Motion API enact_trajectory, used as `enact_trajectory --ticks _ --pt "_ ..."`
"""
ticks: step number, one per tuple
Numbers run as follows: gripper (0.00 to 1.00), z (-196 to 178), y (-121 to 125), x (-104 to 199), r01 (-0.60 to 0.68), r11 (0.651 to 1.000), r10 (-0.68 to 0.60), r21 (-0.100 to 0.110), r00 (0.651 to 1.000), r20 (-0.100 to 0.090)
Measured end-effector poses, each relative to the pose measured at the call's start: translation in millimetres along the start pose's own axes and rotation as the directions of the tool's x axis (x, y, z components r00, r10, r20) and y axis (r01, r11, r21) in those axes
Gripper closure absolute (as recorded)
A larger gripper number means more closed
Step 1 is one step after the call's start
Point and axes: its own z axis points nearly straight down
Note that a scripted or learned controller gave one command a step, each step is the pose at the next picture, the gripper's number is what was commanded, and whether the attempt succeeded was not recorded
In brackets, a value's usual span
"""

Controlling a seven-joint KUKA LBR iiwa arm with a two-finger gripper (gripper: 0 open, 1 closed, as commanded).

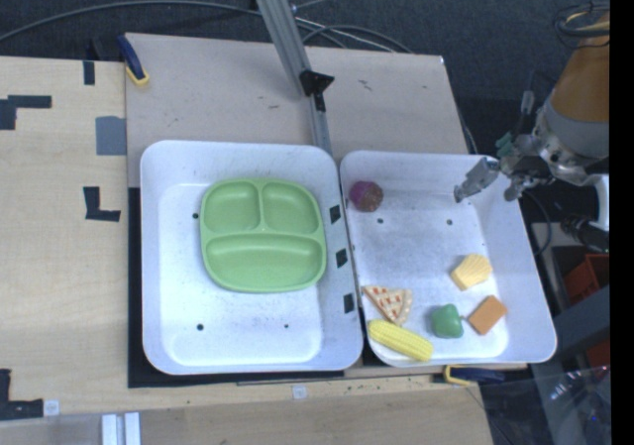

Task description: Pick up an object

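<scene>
On the tabletop sit two shallow white bins side by side. Left bin holds a green divided plate with three compartments, lying flat, toward the bin's 12 o'clock half. Nothing rests in the plate's compartments.

Right bin holds six small food items. Purple round item lies at about 10 o'clock in the bin, near the left wall, well apart from the rest. Yellow block lies at about 4 o'clock from the bin's centre. Orange block sits just beside it toward 5 o'clock, near the right wall. Green lumpy item lies between the orange block and the corn, close to the bin's 6 o'clock edge. Pizza-like wedge, tan with a red lattice pattern, lies at 7 o'clock. Corn cob lies just below the wedge, at a slant, touching or nearly touching it; cannot tell which.

Arm enters from 3 o'clock, orange band visible above the wrist. End effector hangs over the right bin's 2 o'clock corner, near the rim. Its two fingers appear spread, one grey fingertip pointing toward 8 o'clock; nothing sits between them. All six items are apart from it, the yellow block nearest.
</scene>
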Motion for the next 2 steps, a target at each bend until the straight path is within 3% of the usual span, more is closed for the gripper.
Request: enact_trajectory --ticks 1,2 --pt "0.0 0.0 0.0 -0.1 0.0 1.0 0.0 0.0 1.0 0.0" --pt "0.0 54.2 -7.7 9.0 0.0 1.0 0.0 0.005 1.0 -0.001"
